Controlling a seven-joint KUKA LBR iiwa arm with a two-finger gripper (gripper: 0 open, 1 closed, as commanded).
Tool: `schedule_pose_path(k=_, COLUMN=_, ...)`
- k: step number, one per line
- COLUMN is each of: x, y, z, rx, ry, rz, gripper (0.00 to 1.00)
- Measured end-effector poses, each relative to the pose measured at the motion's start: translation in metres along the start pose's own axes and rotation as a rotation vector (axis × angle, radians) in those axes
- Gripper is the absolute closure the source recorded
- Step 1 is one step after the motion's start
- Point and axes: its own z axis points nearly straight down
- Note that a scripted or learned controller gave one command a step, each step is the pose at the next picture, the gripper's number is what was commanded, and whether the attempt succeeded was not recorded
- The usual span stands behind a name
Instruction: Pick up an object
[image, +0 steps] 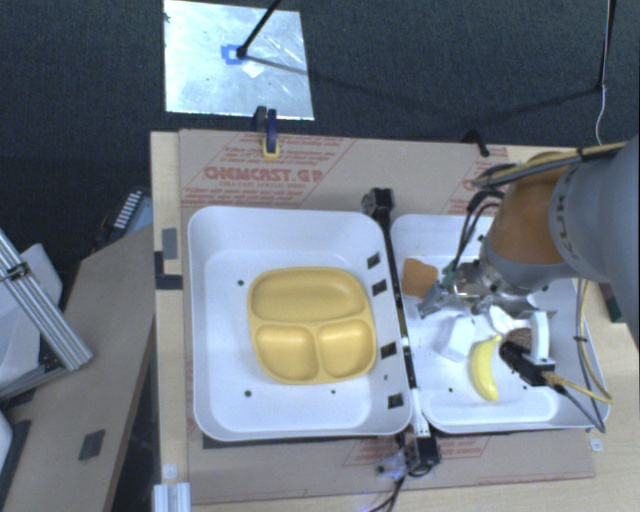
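From above, the arm (560, 215) leans in over the right bin (425, 235), its gripper (450, 300) low near the bin's middle. How its fingers stand I cannot tell. A banana (484, 368) lies just beside it toward the near edge, next to a white piece (455, 338). An orange-brown chunk (420, 273) sits nearby. The left bin (215, 300) holds a yellow divided tray (305, 322).
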Motion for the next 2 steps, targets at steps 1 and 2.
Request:
schedule_pose_path(k=1, x=-0.001, y=0.002, z=-0.014, rx=-0.006, ry=-0.001, rz=0.0, gripper=1.0)
schedule_pose_path(k=2, x=0.0, y=0.001, z=-0.057, rx=-0.009, ry=-0.002, rz=-0.002, gripper=1.0)
